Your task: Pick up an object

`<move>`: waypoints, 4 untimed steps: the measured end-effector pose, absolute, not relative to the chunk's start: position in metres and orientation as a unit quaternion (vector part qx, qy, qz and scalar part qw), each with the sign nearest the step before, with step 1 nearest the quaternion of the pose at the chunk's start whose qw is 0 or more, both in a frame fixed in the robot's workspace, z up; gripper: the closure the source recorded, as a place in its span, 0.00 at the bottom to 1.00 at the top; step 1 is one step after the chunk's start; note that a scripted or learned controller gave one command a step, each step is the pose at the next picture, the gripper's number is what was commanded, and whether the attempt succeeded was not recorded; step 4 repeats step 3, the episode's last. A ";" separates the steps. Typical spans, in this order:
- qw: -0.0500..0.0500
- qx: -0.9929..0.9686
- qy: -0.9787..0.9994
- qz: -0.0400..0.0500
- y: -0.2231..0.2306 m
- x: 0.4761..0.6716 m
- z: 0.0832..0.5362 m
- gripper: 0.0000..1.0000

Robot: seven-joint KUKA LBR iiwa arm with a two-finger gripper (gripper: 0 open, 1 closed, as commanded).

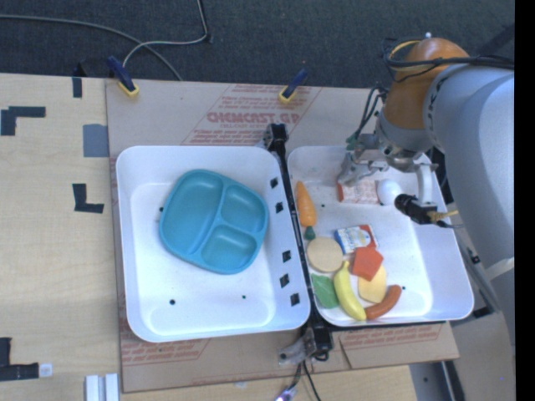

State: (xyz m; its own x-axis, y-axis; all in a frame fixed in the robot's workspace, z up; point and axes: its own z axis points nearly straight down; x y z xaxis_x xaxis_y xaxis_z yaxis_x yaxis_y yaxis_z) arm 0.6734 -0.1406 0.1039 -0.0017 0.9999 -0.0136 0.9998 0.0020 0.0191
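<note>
Camera view, near end of the right bin [451,303]: sausage [383,302], banana [348,292], cheese wedge [373,286] and red block [367,262] sit packed and touching, w/ a round cracker [324,254] and blue-white carton [354,238] just behind. Carrot [305,205] lies along the left wall. At the far end, gripper [358,170] hangs over a red-white packet [360,192]; I can't tell how wide it is, nothing seen held. Risk imo: flat packet slips out, or descent lands off-centre.
</note>
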 end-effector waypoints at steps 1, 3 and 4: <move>0.012 0.706 0.708 0.002 -0.140 0.674 0.104 0.00; 0.012 0.706 0.708 0.002 -0.140 0.674 0.114 0.00; 0.012 0.706 0.708 0.002 -0.140 0.674 0.114 0.00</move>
